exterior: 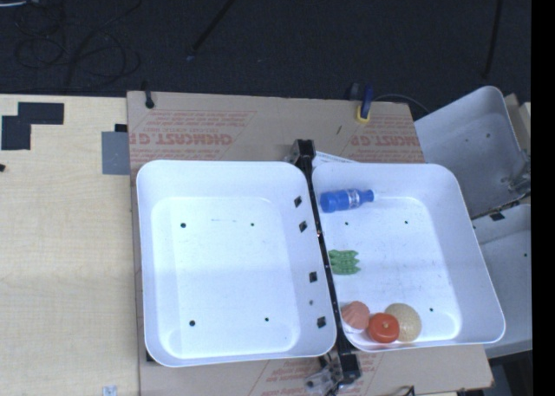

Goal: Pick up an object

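Five small objects lay in the right bin (451,238), all toward its left wall and lower rim: a blue bottle (346,200) at upper centre of the frame, a green piece (343,262) mid-wall, and a pink item (355,314), red round (383,327) and cream round (404,321) touching at the bottom. Open floor stretched rightward, favouring approach. Gripper state could not be told.

Pale grey arm (475,150), rounded smooth shell
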{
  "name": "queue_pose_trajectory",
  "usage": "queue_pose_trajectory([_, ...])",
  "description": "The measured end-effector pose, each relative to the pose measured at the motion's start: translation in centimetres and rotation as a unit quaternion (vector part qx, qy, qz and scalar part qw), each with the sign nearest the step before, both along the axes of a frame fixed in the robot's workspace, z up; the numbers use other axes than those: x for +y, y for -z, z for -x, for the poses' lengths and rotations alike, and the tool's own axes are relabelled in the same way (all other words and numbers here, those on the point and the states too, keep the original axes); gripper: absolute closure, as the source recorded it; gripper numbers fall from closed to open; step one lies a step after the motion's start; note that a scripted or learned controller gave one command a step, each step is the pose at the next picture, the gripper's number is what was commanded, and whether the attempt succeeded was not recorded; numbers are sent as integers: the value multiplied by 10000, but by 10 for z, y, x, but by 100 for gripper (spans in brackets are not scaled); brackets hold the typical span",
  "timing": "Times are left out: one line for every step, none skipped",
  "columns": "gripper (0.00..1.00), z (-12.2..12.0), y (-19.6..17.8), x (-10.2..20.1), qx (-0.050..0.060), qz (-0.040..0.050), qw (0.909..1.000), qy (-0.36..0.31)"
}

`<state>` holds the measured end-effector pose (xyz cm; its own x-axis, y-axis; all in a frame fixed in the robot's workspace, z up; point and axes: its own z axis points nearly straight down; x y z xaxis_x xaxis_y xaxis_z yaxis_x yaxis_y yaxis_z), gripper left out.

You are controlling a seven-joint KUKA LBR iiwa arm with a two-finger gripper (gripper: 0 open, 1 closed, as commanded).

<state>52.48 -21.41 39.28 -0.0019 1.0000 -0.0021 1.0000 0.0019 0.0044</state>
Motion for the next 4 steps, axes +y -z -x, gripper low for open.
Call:
queue_pose_trajectory([100,3,-44,0,7,-3,10000,-2])
queue_pose_trajectory([100,2,-28,1,38,-10,10000,4])
queue_pose_trajectory([100,-21,8,2,47,-16,10000,-16])
queue_pose_trajectory([100,-17,-37,0,9,-3,10000,-7])
